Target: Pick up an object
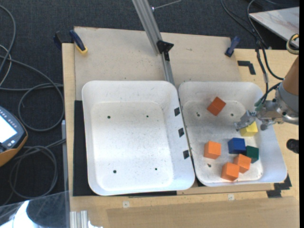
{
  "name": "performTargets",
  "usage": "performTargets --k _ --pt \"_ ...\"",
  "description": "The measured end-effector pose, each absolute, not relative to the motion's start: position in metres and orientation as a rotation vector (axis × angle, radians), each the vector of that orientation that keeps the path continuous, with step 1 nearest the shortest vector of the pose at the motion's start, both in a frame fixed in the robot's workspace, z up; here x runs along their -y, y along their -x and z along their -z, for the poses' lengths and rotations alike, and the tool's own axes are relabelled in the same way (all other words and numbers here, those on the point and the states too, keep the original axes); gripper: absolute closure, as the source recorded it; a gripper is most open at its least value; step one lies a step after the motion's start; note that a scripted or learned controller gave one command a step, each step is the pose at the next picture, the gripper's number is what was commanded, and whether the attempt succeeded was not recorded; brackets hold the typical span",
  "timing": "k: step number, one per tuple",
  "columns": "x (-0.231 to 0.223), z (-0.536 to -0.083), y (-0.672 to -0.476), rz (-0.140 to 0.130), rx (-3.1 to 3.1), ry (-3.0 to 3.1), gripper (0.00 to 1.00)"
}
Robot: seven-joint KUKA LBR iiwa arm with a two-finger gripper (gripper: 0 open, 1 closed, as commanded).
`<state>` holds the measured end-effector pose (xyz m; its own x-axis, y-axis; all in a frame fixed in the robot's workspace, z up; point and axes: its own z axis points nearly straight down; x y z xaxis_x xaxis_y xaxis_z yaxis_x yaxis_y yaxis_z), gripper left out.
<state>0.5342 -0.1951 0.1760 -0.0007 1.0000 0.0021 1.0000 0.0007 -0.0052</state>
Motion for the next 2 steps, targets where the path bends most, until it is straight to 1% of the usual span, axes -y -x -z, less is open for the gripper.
performTargets --k 1,2 --pt "0.194 -0.132 -0.529 -0.004 2.217 2.217 0.0" --pt "0.193 -0.097 -0.528 -0.003 2.217 2.218 0.0"
